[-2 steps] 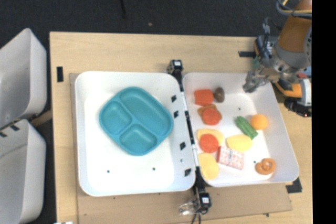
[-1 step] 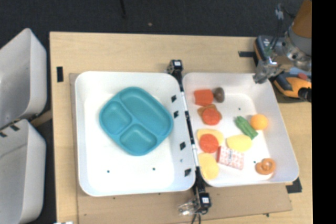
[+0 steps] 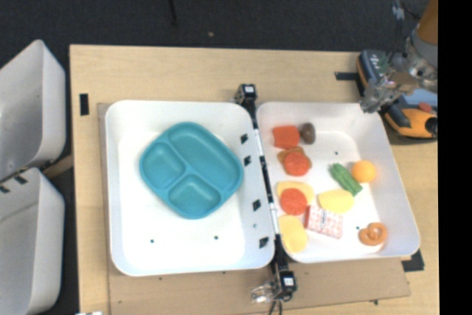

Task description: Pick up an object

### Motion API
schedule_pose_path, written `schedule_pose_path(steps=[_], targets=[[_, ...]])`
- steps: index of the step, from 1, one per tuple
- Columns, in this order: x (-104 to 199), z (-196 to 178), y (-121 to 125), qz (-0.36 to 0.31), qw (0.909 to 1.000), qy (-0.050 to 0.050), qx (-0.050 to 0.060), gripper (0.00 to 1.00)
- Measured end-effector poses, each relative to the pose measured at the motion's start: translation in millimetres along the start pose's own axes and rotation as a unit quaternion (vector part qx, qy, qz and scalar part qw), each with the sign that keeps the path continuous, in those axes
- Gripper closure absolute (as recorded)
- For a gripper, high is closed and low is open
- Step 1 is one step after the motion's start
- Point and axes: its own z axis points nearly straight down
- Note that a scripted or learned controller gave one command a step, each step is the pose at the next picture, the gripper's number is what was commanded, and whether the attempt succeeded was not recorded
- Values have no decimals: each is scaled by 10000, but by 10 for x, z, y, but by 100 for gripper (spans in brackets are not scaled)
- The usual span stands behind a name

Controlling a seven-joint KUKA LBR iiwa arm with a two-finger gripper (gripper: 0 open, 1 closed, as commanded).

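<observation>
From the one camera above the bench, my gripper (image 3: 376, 88) hung at the far right corner of the right bin (image 3: 398, 229), just over its rim, with my wrist and arm running off toward the right edge of the view. Whether it was open or shut I could not tell; it was small and blurred against the clutter behind it, and nothing showed in its grasp. The things I might pick all lay in that right bin, below and to the left of me in the view: an orange block (image 3: 286, 136) touching a small brown piece (image 3: 307, 133), two red rounds (image 3: 296, 163) (image 3: 293, 200), a green piece (image 3: 344, 178) lying slantwise beside an orange ball (image 3: 363, 171), a yellow piece (image 3: 335, 200), a red and white packet (image 3: 324, 221), a pale yellow piece (image 3: 293, 234) and an orange ring (image 3: 373, 234). The orange ball and the green piece looked nearest to me, and I judged the green piece's long axis, running from upper left to lower right, would set how I turned. The left bin (image 3: 118, 232) held a blue divided plate (image 3: 191, 169), well apart from me.
</observation>
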Motion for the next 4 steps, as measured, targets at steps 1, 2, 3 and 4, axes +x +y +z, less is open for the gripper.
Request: schedule_pose_path(steps=[1, 2, 3, 4], targets=[[539, -67, -8, -28, 10000, -1, 3, 100], [1012, -149, -81, -32, 10000, 6, 13, 100], [1568, -57, -123, -28, 10000, -1, 19, 100], [2136, 26, -310, -38, 10000, 6, 21, 100]])
